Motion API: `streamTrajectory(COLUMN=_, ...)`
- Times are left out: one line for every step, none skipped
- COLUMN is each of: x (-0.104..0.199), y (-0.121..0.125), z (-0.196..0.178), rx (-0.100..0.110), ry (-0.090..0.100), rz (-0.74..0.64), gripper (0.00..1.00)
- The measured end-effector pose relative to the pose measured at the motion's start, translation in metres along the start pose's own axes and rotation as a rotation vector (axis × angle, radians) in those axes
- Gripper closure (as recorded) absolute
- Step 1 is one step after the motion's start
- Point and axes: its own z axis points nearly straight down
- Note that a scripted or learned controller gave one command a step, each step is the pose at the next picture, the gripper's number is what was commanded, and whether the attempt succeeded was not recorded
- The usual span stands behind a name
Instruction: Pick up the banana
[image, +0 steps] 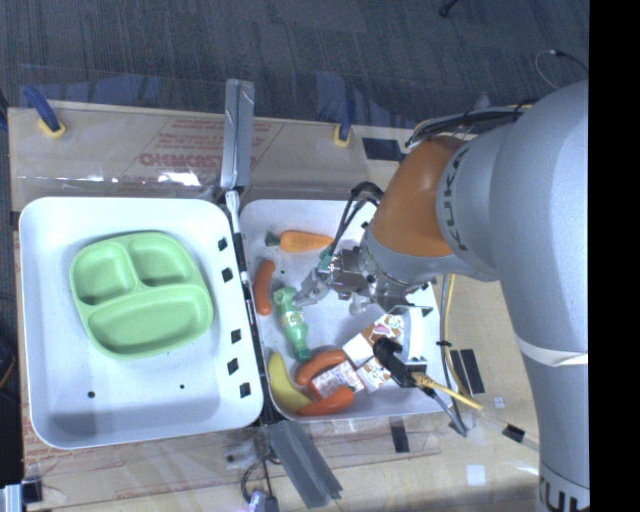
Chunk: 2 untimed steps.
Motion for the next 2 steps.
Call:
streamTrajectory(x=0.071, y=-0.044, z=-0.036, rx=-0.001, ry=0.0, rz=-0.049, gripper=0.0)
streamTrajectory(x=0.146, y=-0.081, z=-0.036, rx=0.0, ry=-0.001, rz=-0.352, gripper=0.0)
